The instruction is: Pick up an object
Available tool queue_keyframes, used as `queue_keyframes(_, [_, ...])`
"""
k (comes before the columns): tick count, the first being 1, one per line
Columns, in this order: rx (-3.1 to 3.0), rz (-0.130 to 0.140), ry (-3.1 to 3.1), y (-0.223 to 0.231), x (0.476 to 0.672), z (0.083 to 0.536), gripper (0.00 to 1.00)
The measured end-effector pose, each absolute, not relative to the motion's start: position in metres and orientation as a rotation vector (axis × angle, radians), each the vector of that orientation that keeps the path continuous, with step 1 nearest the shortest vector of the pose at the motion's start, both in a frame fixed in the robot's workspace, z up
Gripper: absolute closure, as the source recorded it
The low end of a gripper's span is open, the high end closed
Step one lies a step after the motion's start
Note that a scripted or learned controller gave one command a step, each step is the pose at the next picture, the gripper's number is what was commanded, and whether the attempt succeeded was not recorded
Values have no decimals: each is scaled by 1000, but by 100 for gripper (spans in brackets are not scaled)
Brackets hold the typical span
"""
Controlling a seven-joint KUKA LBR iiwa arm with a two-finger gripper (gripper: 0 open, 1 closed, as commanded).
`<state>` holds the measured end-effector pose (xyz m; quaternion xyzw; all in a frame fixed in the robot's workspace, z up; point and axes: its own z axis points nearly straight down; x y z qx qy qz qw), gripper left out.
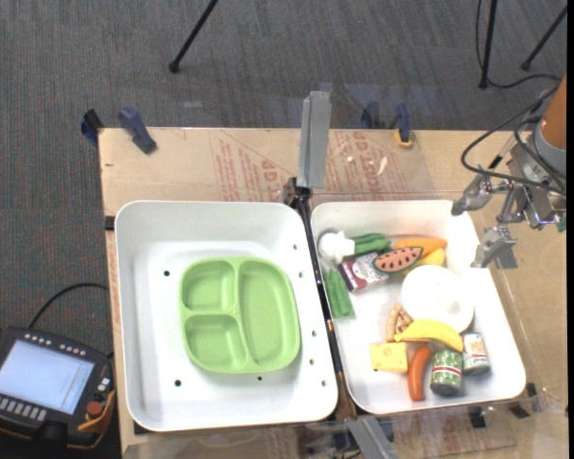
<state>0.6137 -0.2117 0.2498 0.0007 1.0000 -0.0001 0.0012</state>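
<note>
At right of the frame we see the pincer (490, 226) hanging over the right bin's (513, 347) upper right rim, fingers apart, gripping nothing. Toy food, including a banana (430, 332), lies inside that bin.

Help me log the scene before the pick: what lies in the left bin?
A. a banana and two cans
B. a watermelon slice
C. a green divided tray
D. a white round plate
C: the green divided tray lies in the left bin; the food toys lie in the right bin.
</note>
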Motion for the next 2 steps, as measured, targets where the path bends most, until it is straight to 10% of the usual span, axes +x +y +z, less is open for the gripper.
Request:
queue_keyframes(1, [273,-4,3113,-210,571,113,0])
queue_keyframes(2, [412,-2,3089,-213,635,107,0])
